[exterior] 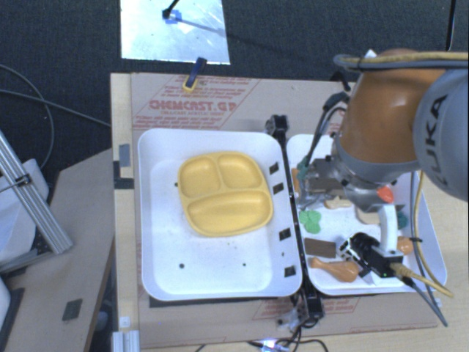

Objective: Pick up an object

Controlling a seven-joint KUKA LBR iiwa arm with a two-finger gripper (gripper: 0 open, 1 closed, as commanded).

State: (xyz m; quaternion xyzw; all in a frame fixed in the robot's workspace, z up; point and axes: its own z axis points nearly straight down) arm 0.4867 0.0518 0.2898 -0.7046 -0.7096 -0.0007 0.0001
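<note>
One gripper (315,182) is down over the left side of the right bin (299,151), close to that bin's left wall, with little room on that side. The arm's bulk hides whether it is open or closed, so I cannot tell. Just below it lies a green piece (311,219), then a brown block (319,247) and a tan drumstick shape (335,270) near the front edge. A yellow divided plate (223,194) lies mid left bin (157,218), bare floor around it.
</note>
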